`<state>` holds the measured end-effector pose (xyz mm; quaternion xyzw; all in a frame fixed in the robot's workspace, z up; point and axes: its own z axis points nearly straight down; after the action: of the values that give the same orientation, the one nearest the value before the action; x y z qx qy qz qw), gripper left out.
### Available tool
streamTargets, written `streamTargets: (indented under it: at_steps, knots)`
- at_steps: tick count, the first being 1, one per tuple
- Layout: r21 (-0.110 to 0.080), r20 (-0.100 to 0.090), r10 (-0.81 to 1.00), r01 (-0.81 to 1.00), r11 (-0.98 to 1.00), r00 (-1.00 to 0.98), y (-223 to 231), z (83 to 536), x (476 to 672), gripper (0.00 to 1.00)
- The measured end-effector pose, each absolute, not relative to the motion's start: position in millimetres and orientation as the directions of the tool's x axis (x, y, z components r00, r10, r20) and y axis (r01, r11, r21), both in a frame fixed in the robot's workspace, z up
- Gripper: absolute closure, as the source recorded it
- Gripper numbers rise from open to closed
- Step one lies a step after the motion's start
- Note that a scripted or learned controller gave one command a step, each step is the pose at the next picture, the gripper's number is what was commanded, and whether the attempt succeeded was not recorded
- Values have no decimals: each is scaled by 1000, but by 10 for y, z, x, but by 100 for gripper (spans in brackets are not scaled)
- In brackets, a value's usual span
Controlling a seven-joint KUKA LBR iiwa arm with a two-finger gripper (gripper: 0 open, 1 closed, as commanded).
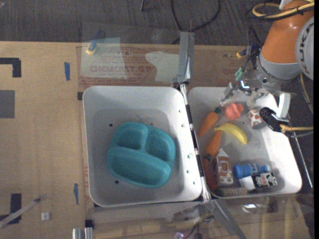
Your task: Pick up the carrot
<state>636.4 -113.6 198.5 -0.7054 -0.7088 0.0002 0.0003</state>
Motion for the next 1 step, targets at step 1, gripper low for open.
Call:
streamTargets:
  at_steps: [1]
  knots:
    - [4, -1, 995, 995, 98, -98, -928, 949, 6181, 0]
